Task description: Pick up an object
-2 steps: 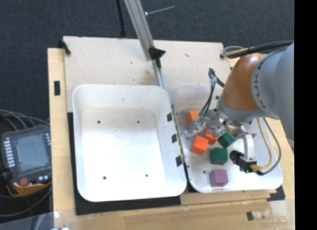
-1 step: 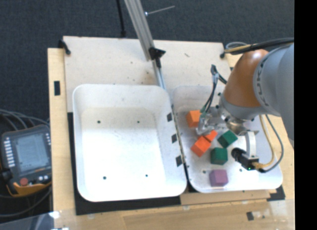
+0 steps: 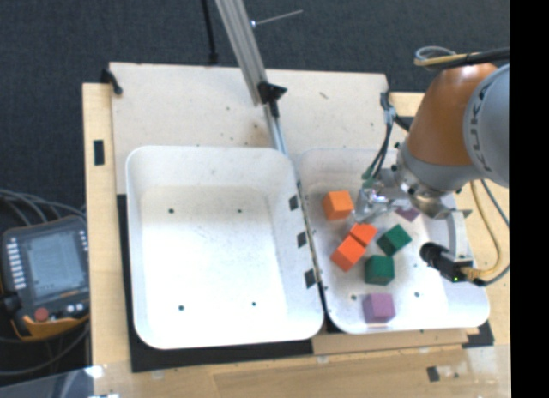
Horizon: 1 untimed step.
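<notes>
Going from the left, the big shallow white plastic bin (image 3: 171, 183) on the pale wooden desk (image 3: 206, 100) has nothing worth grabbing, so everything that matters is in the second white bin (image 3: 467, 306) right beside it. First up over there is a small orange foam-looking cube (image 3: 338, 204) sitting on its own, then a pair of orange blocks (image 3: 353, 245) touching each other, one tipped against the other. Just right of those is a dark green cube (image 3: 379, 268) with another green block (image 3: 395, 238) leaning in above it, and a purple cube (image 3: 377, 306) sits alone near the front rim. My guess is they're all light and stiff enough, maybe slightly squishy, matte sides so not slippery, nothing breakable. I'd go for flat opposite faces, and the lone orange cube or the purple one look easiest since their sides are free, while the clustered ones would probably get shoved around. The grey arm's gripper (image 3: 374, 199) hangs low just right of the lone orange cube, above the cluster, and honestly I can't tell whether the jaws are spread or closed, the wrist covers too much. There's a bit of another purplish piece (image 3: 407, 213) peeking out under the wrist, too hidden to say more
</notes>
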Available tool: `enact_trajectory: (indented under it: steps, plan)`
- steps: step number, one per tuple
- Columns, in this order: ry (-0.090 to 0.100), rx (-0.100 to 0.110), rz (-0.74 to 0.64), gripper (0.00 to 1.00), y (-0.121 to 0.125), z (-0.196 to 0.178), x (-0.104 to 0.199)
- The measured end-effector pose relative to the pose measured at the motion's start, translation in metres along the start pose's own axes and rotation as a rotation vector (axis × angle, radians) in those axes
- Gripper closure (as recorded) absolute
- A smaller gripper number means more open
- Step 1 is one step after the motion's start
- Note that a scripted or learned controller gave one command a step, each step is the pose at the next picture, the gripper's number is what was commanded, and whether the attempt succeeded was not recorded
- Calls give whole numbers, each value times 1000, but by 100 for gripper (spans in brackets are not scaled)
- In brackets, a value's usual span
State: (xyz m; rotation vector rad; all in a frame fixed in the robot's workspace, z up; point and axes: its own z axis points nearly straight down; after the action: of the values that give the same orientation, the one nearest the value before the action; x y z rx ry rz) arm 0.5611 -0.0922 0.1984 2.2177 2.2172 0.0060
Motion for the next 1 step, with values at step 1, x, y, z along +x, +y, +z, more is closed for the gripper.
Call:
enact_trajectory:
  steps: [1]
  plan:
    - [-1, -2, -4, 100, 1, -64, 3]
